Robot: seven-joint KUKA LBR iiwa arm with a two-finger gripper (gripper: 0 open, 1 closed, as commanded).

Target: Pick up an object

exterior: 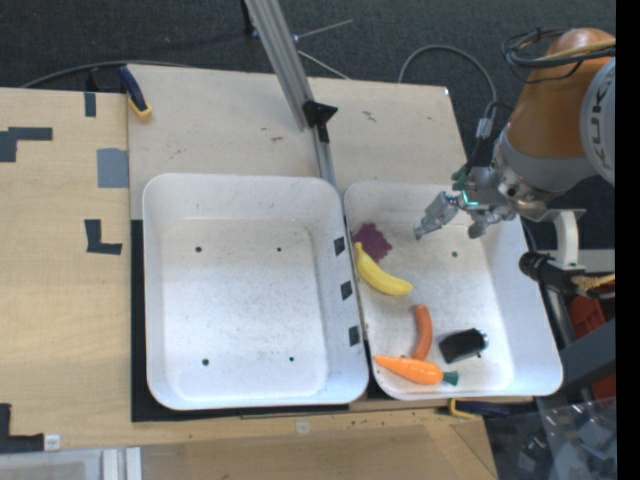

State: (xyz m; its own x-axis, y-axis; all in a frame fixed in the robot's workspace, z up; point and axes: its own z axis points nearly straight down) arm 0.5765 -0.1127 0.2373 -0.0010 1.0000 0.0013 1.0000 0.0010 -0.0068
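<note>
Yellow banana (pixel 381 274) lies in your right bin (pixel 520 298) beside a purple piece (pixel 372 238); your hand (pixel 458 220) hovers above the bin's far end, fingers spread, pinching nothing.

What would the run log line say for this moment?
gripper: open, nothing held, above right bin | banana, carrot, sausage, black block, purple piece: in bin

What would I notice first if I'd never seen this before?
Probably the big grey and orange robot arm reaching in from the right, its gripper hanging with open jaws over the right white bin. Next, the bright toys in that bin: a yellow banana, an orange carrot, a reddish-orange sausage, a purple piece and a black block.
</note>
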